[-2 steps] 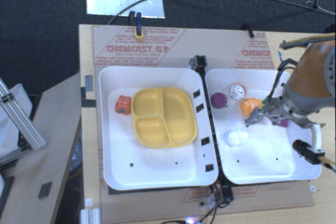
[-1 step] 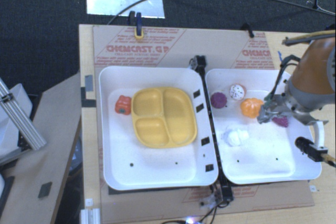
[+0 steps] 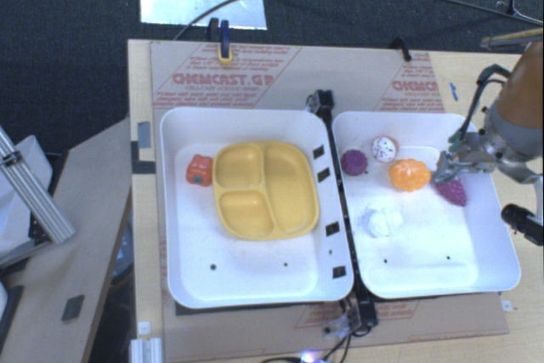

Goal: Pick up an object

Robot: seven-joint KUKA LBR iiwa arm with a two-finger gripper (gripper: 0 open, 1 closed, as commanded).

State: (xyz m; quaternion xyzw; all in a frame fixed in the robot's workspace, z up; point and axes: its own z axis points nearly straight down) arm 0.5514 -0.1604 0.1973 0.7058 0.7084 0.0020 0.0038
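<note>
My gripper (image 3: 445, 173) reaches in from the right and hangs low over the right bin (image 3: 442, 272). Its tip is between an orange fruit (image 3: 409, 174) on its left and a purple grape bunch (image 3: 454, 192) just below and to its right, and it seems to touch the top of the grapes. A purple ball (image 3: 354, 161) and a white speckled ball (image 3: 384, 149) lie further left in that bin. A white lumpy object (image 3: 382, 222) rests near the bin's middle.
The left bin (image 3: 195, 276) holds a yellow divided plate (image 3: 260, 189) and a small red-orange pepper (image 3: 199, 170) by the plate's left edge. A black divider (image 3: 333, 183) runs between the bins. A metal rail (image 3: 30, 187) stands off the bench at far left.
</note>
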